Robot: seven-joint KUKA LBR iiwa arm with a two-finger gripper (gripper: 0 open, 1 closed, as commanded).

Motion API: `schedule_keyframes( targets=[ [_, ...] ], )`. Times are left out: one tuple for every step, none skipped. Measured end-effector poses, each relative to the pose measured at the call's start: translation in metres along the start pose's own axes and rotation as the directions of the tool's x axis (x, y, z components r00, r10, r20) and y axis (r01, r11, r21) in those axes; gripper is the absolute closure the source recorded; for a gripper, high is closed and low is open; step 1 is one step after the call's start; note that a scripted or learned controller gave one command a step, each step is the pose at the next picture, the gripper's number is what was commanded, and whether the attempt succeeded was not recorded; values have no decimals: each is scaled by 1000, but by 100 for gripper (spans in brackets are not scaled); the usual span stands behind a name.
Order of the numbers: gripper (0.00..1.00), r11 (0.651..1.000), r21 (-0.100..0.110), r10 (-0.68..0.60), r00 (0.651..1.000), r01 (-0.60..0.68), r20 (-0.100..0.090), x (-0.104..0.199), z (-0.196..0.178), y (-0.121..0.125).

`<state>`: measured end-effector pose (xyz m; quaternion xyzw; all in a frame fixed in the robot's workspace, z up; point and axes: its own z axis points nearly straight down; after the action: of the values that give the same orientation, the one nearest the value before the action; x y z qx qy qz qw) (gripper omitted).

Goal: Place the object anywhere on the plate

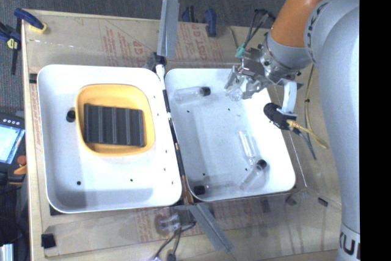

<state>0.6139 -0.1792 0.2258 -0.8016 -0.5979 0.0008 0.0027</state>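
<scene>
1. Gripper (244, 84) sits over the right bin (211, 150), near its 1 o'clock corner. A clear tube-like item appears to lie between the fingers, but glare makes this uncertain; jaw opening cannot be told.
2. Clear tube with black cap (190, 93) lies at the right bin's 11 o'clock.
3. Two more clear tubes (250, 153) lie near its 4 o'clock.
4. Plate (115, 117), yellow-rimmed with dark ribbed centre, rests in the left bin (55, 174) on the worktop (91, 33).

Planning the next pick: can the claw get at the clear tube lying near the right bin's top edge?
Probably yes. The claw hovers over the right bin, just right of the tube, which lies alone on the bin floor with nothing over it.
</scene>
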Motion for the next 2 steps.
schedule_keyframes(
  targets=[
    [100,993,2,-114,993,114,2,59,14,-30],
    [100,952,-2,-305,952,305,4,134,21,-25]
  ],
)
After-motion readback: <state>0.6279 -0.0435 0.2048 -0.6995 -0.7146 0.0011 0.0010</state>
